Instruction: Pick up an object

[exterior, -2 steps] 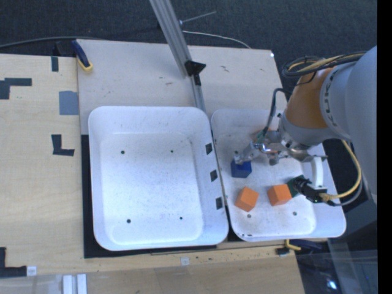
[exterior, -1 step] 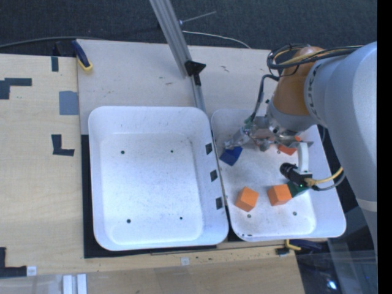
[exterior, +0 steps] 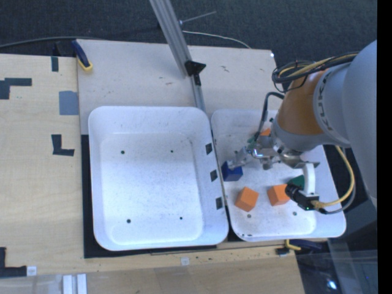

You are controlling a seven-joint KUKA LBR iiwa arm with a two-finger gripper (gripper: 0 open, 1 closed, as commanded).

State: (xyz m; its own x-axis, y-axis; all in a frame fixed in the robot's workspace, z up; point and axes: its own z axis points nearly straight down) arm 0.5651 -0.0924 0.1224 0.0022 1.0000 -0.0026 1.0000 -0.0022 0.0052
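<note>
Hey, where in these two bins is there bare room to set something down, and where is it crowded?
The left bin offers the widest bare floor, rim to rim. In the right bin, free patches lie along the near rim below the two orange blocks and at the far corner by the divide. Its middle is crowded: the blue block, a green piece and the gripper.

Setting: robotics laboratory test station. Evidence: pale wooden worktop (exterior: 37,164) marked with grey tape patches; two shallow white bins (exterior: 153,176) side by side on it; aluminium mounting rail (exterior: 171,26) rising at 12 o'clock; industrial grey arm with orange band (exterior: 300,112) entering at 3 o'clock; loose cables (exterior: 340,188) at 3 o'clock; dark carpet floor (exterior: 275,11) behind.
</note>
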